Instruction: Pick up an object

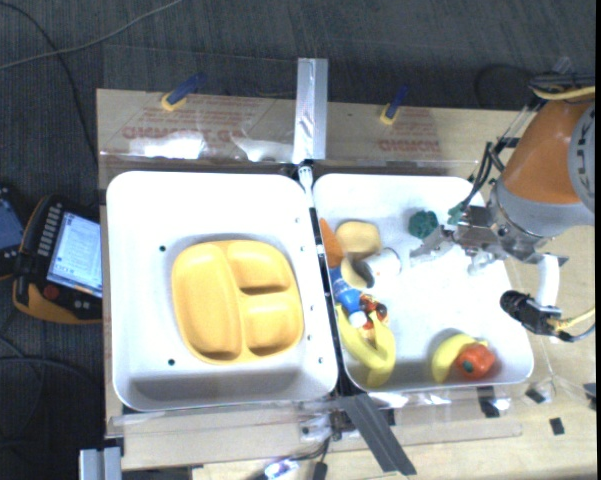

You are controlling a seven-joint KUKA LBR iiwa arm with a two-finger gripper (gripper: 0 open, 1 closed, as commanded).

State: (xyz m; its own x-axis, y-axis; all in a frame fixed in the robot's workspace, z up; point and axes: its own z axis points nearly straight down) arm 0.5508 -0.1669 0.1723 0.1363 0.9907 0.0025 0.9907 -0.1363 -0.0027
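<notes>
The gripper (450, 236) hangs over the right bin's (420, 193) far right side; how far it is open cannot be told. A green toy (423, 223) lies just beside it, a banana (368, 353) well apart.

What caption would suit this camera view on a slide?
Grey-and-orange arm reaches over the right bin of toys; a yellow tray lies in the left bin.
</notes>
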